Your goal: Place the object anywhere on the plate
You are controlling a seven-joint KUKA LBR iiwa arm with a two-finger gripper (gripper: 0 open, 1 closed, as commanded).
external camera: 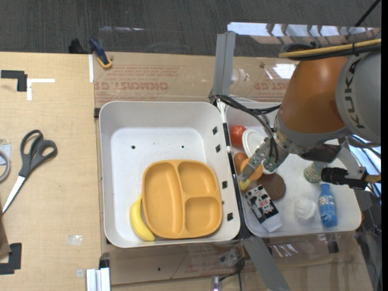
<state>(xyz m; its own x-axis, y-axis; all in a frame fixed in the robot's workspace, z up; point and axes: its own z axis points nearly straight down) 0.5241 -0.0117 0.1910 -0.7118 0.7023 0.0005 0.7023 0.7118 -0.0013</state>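
An orange-yellow plate (182, 197) with three compartments lies in the left bin (121, 138), and nothing lies on it. My gripper (257, 164) is down in the right bin, near that bin's left wall, right on top of a small orange round fruit (244, 163). The wrist covers part of the fruit. I cannot see whether the fruit is gripped. The arm's orange band (315, 96) hangs over the back of the right bin.
A banana (138, 220) pokes out from under the plate's left edge. The right bin (348, 223) also holds a red fruit (237, 131), a white cup (251, 141), a brown round thing (276, 187), a black-and-white box (262, 202) and a blue bottle (327, 205). Scissors (27, 162) lie on the bench at left.
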